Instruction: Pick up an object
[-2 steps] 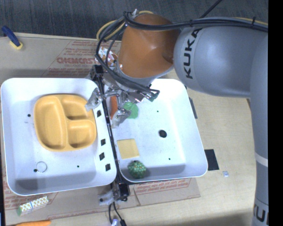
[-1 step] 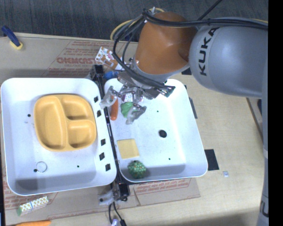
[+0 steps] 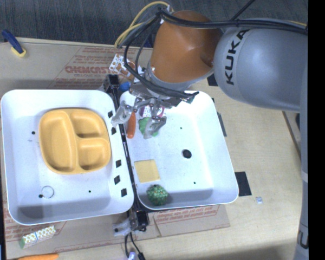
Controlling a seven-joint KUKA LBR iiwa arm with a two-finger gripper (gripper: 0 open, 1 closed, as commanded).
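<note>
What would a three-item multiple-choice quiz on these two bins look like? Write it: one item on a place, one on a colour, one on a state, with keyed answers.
1. Where does the divided tray lie?
A. in the left bin
B. in the right bin
C. on the bench outside the bins

2. What colour is the flat square piece in the right bin?
A. blue
B. pale yellow
C. black

3. Where is the gripper now?
A. parked far outside both bins
B. over the far left part of the right bin
C. pressed on the tray

Answers:
1 A, the tray sits inside the left bin.
2 B, the square is pale yellow.
3 B, the gripper hangs by the orange and green items near the bins' divide.
</note>
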